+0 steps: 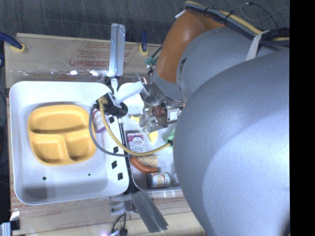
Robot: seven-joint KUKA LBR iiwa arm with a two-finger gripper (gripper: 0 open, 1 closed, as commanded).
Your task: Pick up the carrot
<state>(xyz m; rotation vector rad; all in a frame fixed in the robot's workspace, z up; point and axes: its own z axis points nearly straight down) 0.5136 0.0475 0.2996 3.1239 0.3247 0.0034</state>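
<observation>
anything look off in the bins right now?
Nothing spilled or damaged. The yellow tray sits flat in the left bin. In the right bin, the orange carrot lies beside a can tipped on its side.

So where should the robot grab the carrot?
Probably from above, across the carrot's orange middle. It lies flat near the right bin's front wall, partly under the arm and beside a small can, so pinching across its narrow width looks easiest.
</observation>
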